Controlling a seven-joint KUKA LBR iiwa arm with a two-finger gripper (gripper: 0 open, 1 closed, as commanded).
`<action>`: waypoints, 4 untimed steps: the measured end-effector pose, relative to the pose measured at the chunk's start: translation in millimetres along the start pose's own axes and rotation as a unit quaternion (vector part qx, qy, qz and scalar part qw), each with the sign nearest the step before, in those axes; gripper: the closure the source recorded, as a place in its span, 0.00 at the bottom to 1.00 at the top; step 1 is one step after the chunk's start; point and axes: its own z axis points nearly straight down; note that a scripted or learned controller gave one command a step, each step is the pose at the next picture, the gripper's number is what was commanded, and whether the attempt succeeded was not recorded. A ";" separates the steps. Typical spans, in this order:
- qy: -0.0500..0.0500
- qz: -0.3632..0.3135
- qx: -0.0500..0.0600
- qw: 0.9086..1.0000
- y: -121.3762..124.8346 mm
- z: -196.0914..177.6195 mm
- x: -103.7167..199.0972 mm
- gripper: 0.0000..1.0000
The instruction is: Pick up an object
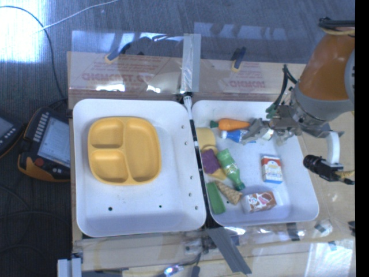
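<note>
Toys crowd the right bin: a carrot and a blue tube near its far wall, a green bottle and small cartons nearer. Beside the carrot hangs the pincer; I cannot tell its grip. The left bin holds a yellow tray, and beyond the counter's edge on grey carpet lies a control pad.

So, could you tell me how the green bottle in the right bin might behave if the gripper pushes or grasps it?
The green bottle lies on its side and looks round, so it may roll if pushed. Its smooth, plastic-looking surface might slip between fingers. The purple toy and cone crowd it and would likely shift too.
</note>
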 end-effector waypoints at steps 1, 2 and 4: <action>0.000 0.064 0.000 0.998 -18.6 -15.6 20.4 0.00; -0.001 0.067 0.000 0.998 -11.1 48.4 -49.0 0.00; -0.005 0.044 -0.011 0.999 -10.7 133.5 -70.8 1.00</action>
